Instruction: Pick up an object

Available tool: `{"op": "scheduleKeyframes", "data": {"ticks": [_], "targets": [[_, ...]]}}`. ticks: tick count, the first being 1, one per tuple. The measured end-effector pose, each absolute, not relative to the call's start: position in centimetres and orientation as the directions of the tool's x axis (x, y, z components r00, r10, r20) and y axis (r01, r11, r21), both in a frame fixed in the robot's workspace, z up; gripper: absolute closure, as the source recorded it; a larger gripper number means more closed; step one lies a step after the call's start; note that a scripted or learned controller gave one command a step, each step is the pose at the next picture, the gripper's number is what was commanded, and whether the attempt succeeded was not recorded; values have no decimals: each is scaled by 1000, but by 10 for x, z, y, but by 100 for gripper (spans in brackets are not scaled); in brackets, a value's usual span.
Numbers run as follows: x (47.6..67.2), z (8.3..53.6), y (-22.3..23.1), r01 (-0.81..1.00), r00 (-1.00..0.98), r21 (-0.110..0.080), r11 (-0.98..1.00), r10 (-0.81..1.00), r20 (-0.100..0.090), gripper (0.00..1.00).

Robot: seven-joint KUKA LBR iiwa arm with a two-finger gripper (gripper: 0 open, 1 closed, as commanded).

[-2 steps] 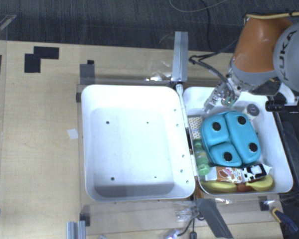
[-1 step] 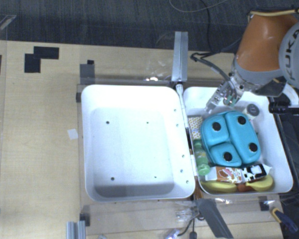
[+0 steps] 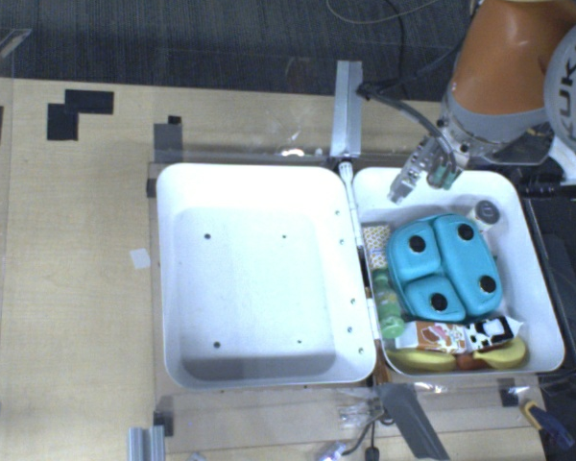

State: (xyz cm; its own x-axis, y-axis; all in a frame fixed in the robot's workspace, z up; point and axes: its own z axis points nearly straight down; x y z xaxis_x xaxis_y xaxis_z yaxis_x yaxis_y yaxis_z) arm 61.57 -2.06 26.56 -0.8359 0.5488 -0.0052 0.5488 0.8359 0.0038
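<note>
Camera view, looking down on the bench: the arm reaches in from the right, orange band up high, and the gripper (image 3: 424, 173) hangs over the back-left corner of the right bin (image 3: 538, 257), above its rim. The jaws look parted, one pale finger to the left and a darker one with a green tint to the right, and there is nothing between them.

All the candidates sit in that right bin. The big one is the blue moulded tray (image 3: 445, 265) with four round holes, filling the middle. Along the bin's left wall lies a green bottle (image 3: 388, 307), partly tucked beside the tray. At the front edge there is a banana (image 3: 466, 357) with a printed packet (image 3: 444, 335) just behind it, and a small grey disc (image 3: 487, 212) rests near the back right. The left bin (image 3: 259, 277) sits alongside.

My read: this is the approach, no grasp made yet. The next move calls for choosing a target, shifting forward over it, lining the fingers across something narrow enough to span, then descending. The tray looks too broad; the bottle is crowded by wall and tray, so a miss seems likely there
</note>
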Motion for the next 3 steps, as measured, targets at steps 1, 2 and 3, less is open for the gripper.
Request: {"op": "scheduleKeyframes", "data": {"ticks": [1,2,3], "targets": [[655,254,7,427,-904,3,904,427,-5,100],[648,254,26,342,-940,2,940,342,-4,100],[650,255,16,494,-869,3,869,494,-4,100]]}}
